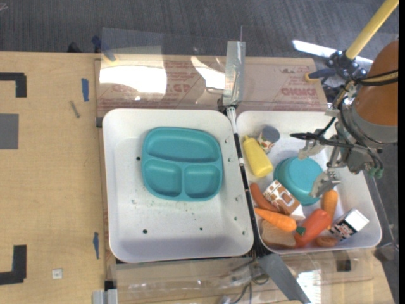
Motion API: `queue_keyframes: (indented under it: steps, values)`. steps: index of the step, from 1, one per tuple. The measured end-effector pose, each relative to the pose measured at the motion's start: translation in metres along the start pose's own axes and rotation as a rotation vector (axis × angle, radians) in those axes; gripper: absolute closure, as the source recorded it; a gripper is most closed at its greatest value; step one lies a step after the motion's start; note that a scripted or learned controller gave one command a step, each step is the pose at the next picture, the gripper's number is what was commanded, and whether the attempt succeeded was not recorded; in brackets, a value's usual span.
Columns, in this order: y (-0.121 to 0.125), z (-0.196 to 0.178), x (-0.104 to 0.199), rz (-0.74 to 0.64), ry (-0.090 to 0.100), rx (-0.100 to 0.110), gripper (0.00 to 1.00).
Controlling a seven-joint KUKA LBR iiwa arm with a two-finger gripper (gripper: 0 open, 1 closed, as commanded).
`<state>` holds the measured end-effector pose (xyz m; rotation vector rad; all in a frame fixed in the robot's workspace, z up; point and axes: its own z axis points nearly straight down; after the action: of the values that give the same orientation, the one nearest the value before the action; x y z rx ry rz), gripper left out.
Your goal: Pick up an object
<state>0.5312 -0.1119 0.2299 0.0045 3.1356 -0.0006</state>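
Right now the gripper hangs over the right bin's far-right side, fingers apart and empty — the teal bowl sits just left, touching one fingertip.

The wooden bench bears two white bins, left bin touching right bin.

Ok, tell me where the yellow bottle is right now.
The yellow bottle lies in the right bin, near its left wall, left of the teal bowl.
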Motion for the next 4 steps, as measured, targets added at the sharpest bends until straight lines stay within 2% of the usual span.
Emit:
queue_keyframes:
  steps: [1,2,3,4]
  values:
    - [0.004,0.112,0.034,0.087,-0.042,0.009,0.0]
    - [0.013,0.136,0.004,0.156,-0.009,0.003,0.0]
    - [0.01,0.137,0.011,0.438,-0.008,0.002,0.0]
    - [0.014,0.137,-0.017,0.39,-0.007,0.001,0.0]
